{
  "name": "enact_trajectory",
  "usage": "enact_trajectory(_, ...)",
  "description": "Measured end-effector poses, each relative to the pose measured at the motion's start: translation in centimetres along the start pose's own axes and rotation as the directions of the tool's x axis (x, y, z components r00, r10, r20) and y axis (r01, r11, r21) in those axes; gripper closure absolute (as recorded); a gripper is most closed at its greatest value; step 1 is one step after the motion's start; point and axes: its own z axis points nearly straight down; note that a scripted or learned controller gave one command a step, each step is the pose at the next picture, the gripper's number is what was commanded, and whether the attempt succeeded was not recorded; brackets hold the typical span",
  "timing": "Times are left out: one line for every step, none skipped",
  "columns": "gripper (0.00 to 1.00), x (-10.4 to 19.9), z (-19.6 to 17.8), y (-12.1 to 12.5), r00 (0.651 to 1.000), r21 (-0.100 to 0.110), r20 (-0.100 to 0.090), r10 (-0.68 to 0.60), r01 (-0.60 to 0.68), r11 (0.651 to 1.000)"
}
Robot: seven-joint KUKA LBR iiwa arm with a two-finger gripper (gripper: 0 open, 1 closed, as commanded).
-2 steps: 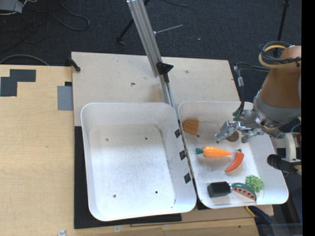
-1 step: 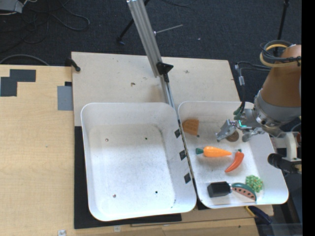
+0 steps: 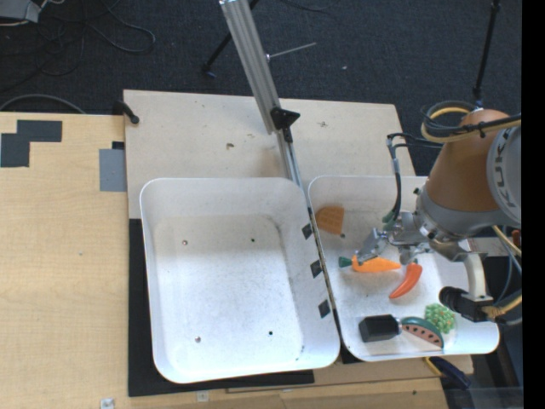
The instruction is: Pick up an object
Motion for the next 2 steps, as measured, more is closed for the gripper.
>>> enact_trajectory(0.0, 0.3, 4.4, -0.1, 1.0, -0.002, 0.0, 0.002, -0.002, 1.0)
enact_trajectory(0.0, 0.3, 6.5, 0.0, 1.0, -0.008, 0.002, 0.004, -0.004, 1.0)
